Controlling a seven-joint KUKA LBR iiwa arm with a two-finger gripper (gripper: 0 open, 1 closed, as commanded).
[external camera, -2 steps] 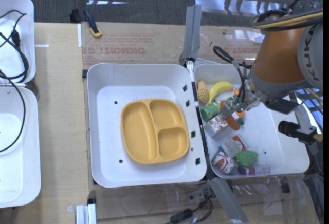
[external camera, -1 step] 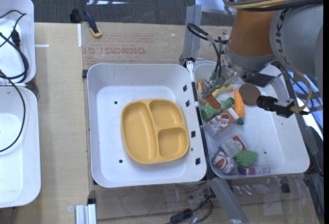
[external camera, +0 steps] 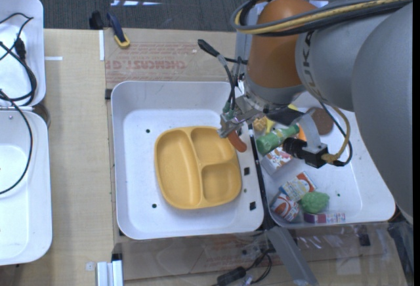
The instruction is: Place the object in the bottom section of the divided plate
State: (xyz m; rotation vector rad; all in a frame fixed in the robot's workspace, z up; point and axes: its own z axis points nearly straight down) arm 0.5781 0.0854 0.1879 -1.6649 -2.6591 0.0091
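apparently mid-carry: tool [external camera: 231,128] closed on a small orange-red object [external camera: 237,142], hanging just below the fingertips, over the upper right rim of the yellow divided plate [external camera: 180,176]. not yet released. next, by judgement: travel down and left from the tool toward the plate's bottom section, then lower and open. plate compartments bare, resting in the left bin [external camera: 131,166] beneath the tool. right of the tool, the right bin [external camera: 367,193] with a green bottle [external camera: 274,140], snack packets [external camera: 289,196] and a green lump [external camera: 315,201].
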